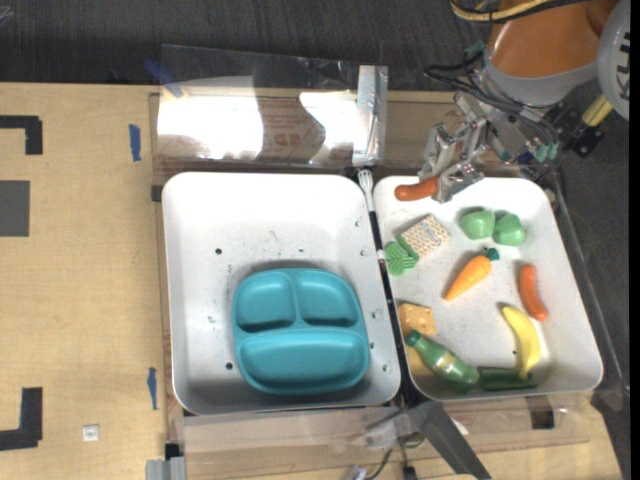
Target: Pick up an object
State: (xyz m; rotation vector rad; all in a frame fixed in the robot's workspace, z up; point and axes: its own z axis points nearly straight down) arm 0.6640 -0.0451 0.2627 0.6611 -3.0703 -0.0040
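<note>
My gripper (pixel 448 176) hangs over the back left corner of the right bin (pixel 575 298). A red sausage (pixel 415 190) sticks out to the left from between its fingers, its right end caught there, so the gripper is shut on it. Below it in the same bin lie a speckled cracker-like block (pixel 424 236), a green leafy piece (pixel 400 258), two green lumps (pixel 493 226), a carrot (pixel 470 274), a second red sausage (pixel 532 291), a banana (pixel 524 339), a cheese wedge (pixel 418 319) and a green bottle (pixel 443 361).
The left bin (pixel 200 228) holds a teal divided tray (pixel 298 330) towards its front. A clear plastic sheet (pixel 270 118) lies behind the bins. The arm's orange band and cables (pixel 540 28) sit above the right bin's back edge.
</note>
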